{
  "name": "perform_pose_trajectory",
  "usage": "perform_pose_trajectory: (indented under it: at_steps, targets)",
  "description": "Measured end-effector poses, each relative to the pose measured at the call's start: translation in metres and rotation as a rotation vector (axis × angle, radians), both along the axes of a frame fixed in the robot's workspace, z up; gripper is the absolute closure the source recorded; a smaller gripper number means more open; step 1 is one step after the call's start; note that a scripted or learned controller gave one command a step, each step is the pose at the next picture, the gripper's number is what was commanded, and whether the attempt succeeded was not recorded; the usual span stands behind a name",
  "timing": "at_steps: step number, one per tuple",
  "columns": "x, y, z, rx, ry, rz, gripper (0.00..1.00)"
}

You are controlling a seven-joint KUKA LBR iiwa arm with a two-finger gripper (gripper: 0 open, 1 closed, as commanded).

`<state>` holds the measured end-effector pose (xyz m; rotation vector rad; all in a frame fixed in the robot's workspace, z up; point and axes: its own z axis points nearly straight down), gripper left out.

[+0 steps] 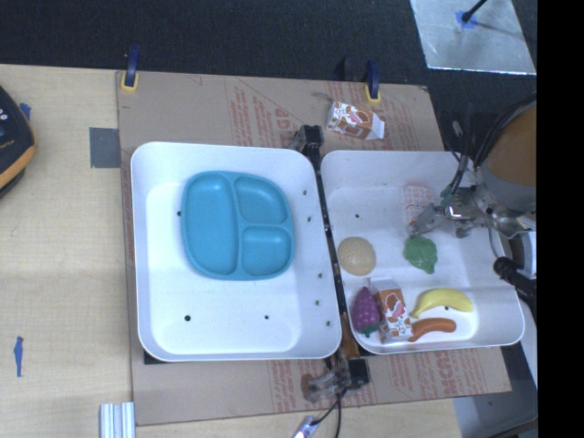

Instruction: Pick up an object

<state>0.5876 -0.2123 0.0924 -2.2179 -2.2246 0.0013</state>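
A: Position of the hand [436, 217] is being logged: it is hanging over the right bin [365, 167], toward that bin's right side, reached in from the right of the scene.

B: And the candidate object?

A: The green leafy piece [421, 253] is being taken as the likeliest target. It is lying just nearer than the hand and very slightly left of it, close beside the fingertips but apart from them, as far as can be judged from above. No clear long axis is being shown; it reads as a roundish clump.

B: Hand state?

A: The fingers are being seen as spread apart, with nothing between them and nothing touched. A pale pink patch on the bin floor is being noted just beyond the hand; what it is cannot be told.

B: Other objects being recorded?

A: A tan round piece [357, 255] is sitting left of the green one. Along the near wall, a purple grape bunch [365, 308], a small carton [392, 314], a banana [444, 301] and a sausage [431, 328] are being crowded together. The left bin [164, 336] is carrying a blue divided plate [238, 225]. A wrapped packet [355, 121] is lying on the tabletop [55, 272] beyond the bins.

B: What is the coming move being judged to need?

A: A short shift toward the near side, then a descent over the green piece.
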Motion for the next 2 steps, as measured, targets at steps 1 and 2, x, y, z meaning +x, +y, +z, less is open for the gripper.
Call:
perform_pose_trajectory:
  at_steps: [1, 2]
  targets:
    - [-0.018, 0.069, -0.001, 0.0, 0.003, 0.003, 0.0]
    - [0.0, 0.007, 0.0, 0.0, 0.001, -0.001, 0.0]
